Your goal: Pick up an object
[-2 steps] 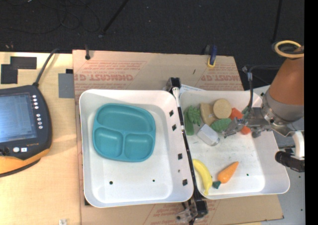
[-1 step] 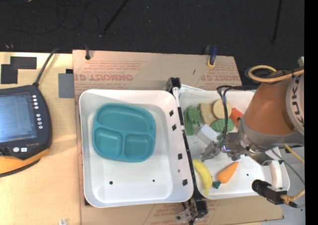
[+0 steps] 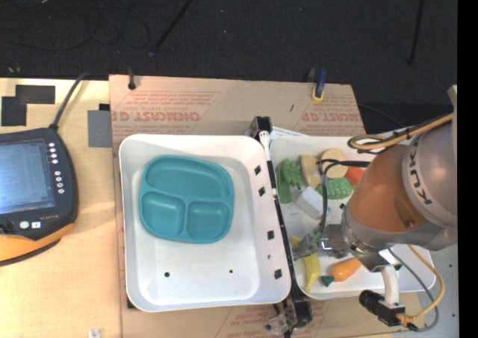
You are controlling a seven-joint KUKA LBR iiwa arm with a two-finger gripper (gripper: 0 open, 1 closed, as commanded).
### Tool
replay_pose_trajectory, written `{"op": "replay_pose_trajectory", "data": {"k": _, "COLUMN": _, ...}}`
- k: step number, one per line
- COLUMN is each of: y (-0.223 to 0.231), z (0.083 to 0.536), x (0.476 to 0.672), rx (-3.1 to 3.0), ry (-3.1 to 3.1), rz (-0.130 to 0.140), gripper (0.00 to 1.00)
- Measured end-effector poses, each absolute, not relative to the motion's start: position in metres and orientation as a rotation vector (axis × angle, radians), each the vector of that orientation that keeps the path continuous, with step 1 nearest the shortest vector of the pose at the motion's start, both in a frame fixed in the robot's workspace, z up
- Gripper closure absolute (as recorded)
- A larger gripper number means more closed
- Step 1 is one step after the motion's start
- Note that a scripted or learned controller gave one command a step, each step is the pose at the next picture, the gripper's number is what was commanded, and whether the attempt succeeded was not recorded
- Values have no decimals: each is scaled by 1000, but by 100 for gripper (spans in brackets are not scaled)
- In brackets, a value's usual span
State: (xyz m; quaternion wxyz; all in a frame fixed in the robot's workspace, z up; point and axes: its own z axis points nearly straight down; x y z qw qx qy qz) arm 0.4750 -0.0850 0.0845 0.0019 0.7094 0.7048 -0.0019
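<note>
From my feed, the arm (image 3: 407, 195) reaches in from the right and hangs over the right bin (image 3: 287, 151), its grey body and orange band covering much of that bin. The end effector (image 3: 323, 243) sits low in the near part of the bin, among the objects; I cannot tell how it is set, because the wrist hides it.

The things to pick lie in that right bin. A green toy (image 3: 290, 175) is at the far left of it, with a yellowish piece (image 3: 309, 166) just beside it and a pale round item (image 3: 334, 157) farther right. A second green piece (image 3: 337, 188) lies near the arm's orange band. At the near edge, an orange carrot-like object (image 3: 345, 270) lies beside a yellow piece (image 3: 310, 271), both close to the end effector.

The left bin (image 3: 149, 269) holds a teal divided plate (image 3: 187, 199) in its far half. A handheld control pendant (image 3: 31, 183) rests on the table (image 3: 75, 284) at the left.
</note>
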Motion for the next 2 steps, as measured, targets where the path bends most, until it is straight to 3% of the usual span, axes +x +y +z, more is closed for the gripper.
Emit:
{"op": "replay_pose_trajectory", "data": {"k": 1, "y": -84, "z": 97, "x": 475, "rx": 2232, "ry": 2215, "rz": -4, "gripper": 100}}
{"op": "replay_pose_trajectory", "data": {"k": 2, "y": -11, "z": 193, "x": 522, "rx": 2210, "ry": 2228, "rz": 11, "gripper": 100}}
